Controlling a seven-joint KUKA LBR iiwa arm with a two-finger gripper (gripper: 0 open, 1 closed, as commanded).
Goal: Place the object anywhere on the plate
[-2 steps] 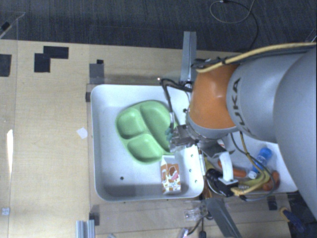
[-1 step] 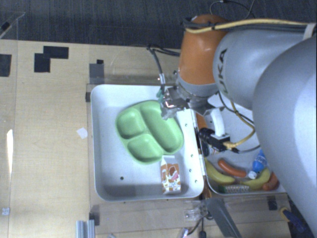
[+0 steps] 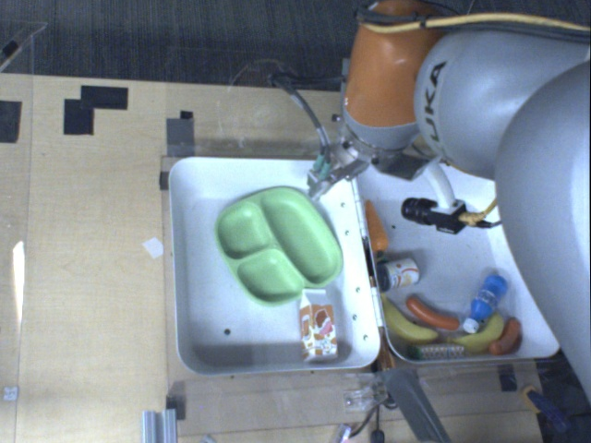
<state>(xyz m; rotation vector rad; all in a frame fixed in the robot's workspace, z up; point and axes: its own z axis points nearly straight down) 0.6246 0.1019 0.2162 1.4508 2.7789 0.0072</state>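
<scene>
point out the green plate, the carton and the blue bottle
green plate (image 3: 277,243): camera view, middle divider ridge.
carton (image 3: 317,326): camera view, printed front face.
blue bottle (image 3: 487,298): camera view, bottle body.

Plate (image 3: 279,244): pale green, three compartments divided by raised ridges, rounded outline. Lies flat in left bin (image 3: 194,247), toward upper middle, turned at slant to bin walls. All three compartments bare.

Carton (image 3: 317,329): small box, white with red-brown print. Lies in left bin near front right corner, just below plate's lower edge, very close to it or touching, cannot tell which. Not on plate.
</scene>
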